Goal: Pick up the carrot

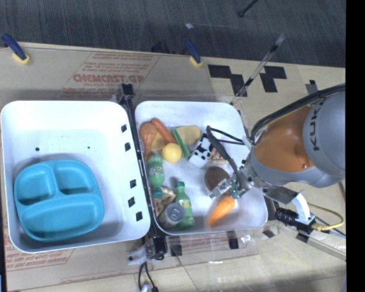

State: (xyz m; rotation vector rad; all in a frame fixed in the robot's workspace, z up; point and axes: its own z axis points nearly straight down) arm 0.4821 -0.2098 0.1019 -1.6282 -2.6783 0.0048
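Note:
The carrot (221, 209), orange with a green top, lies at a slant in the front right corner of the right bin (188, 109). My gripper (231, 189) hangs right over the carrot's green end, at the tip of the grey arm with its orange band (281, 148). The wrist covers the place where gripper and carrot meet, so contact is unclear. A second long orange piece (162, 129) lies at the bin's back left.
The right bin is crowded: a yellow ball (171, 152), a white die (200, 152), a brown round piece (215, 176), a green bottle (182, 204) and a clear bottle (155, 172). A blue divided tray (58, 198) sits in the left bin (61, 111).

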